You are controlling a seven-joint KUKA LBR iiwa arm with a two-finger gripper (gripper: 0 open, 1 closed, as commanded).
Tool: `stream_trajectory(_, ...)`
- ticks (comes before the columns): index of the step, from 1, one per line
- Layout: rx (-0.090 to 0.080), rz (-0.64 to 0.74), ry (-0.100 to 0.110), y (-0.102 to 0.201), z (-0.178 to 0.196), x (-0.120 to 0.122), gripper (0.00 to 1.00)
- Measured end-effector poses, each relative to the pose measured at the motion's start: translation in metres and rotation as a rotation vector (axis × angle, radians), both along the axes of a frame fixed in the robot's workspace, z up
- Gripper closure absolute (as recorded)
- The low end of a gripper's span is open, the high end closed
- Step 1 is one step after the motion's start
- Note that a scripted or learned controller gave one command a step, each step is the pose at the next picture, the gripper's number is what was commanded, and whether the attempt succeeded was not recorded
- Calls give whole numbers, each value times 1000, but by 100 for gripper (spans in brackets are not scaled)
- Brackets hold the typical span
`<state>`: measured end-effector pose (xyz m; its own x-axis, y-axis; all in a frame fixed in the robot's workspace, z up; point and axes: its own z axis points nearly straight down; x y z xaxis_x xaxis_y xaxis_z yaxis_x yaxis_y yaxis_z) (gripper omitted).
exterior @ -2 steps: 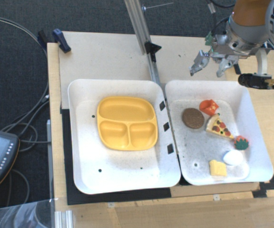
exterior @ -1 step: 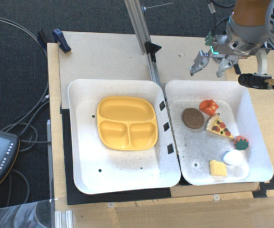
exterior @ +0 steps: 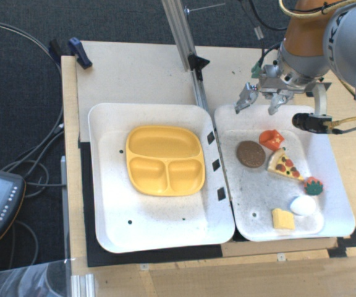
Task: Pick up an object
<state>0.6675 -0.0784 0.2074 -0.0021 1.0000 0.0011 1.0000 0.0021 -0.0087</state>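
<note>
Over the far edge of the right bin hung the jaws, spread open and gripping nothing. Nearest below them lay the red toy, beside the brown disc (both look like light, hard plastic food). It seemed slippery, best pinched across its middle, towards the bench's front.

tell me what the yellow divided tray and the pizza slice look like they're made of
Yellow divided tray: looks like moulded plastic, smooth with a faint sheen, one even colour, rounded rims around its three compartments.

Pizza slice: probably a plastic toy, with flat solid colours and red dots for topping. At this size, rubber or painted wood can't be ruled out.
</note>
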Motion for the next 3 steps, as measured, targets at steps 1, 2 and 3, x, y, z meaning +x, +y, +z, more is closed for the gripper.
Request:
stream_trajectory(1, -1, -2, -1, -4, -44, -3, 0)
stream_trajectory(2, 0, -2, 1, 0, -99, -14, 0)
stream_trajectory(3, 1, -2, -9, 0, -83, -11, 100)
